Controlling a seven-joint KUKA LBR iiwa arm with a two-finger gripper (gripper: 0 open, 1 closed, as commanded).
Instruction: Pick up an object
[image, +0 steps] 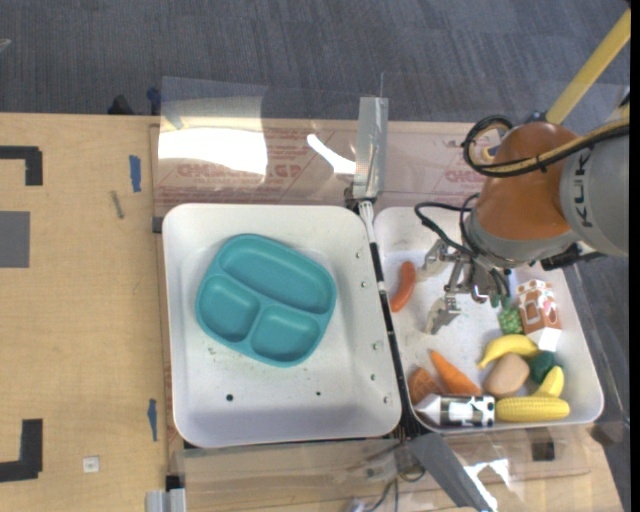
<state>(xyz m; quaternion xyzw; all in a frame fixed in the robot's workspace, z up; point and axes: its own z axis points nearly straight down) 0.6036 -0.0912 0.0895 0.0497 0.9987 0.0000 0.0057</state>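
End effector hangs open and empty over the right bin, the arm's wrist hiding its base.

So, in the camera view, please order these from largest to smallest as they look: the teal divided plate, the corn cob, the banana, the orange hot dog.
1. Teal divided plate, by far the largest.
2. Corn cob.
3. Banana and orange hot dog: they look about alike, so I do not rank them.

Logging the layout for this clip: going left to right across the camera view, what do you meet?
Left bin → teal divided plate → red sausage → gripper → small carton.
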